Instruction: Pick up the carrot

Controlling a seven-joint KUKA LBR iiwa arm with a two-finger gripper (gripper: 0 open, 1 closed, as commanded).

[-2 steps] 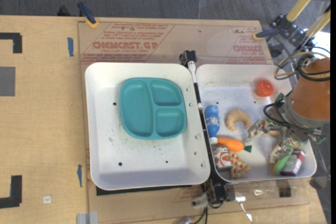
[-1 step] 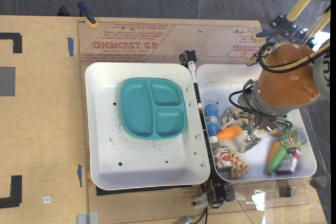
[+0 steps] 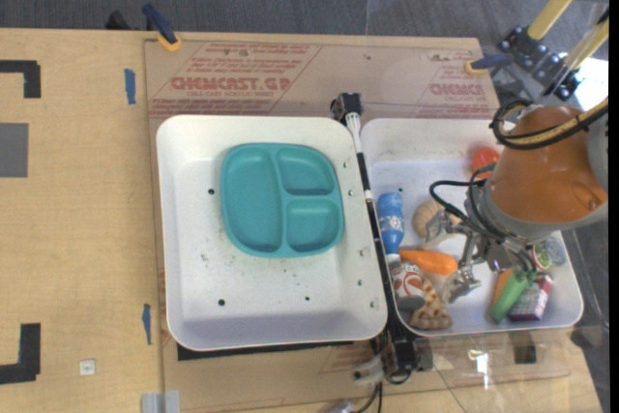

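Right white bin (image 3: 571, 309): carrot (image 3: 429, 260) on the clutter, just left of the claw (image 3: 468, 274), finger spread unclear.

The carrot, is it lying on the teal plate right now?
No, the carrot lies in the right bin among other items, while the teal plate sits in the left bin.

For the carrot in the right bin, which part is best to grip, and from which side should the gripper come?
Grip the carrot near its middle, coming from above with fingers closing across its narrow width. It lies flat, long axis running left to right. The blue bottle sits close at its left end; the gripper hovers at its right end.
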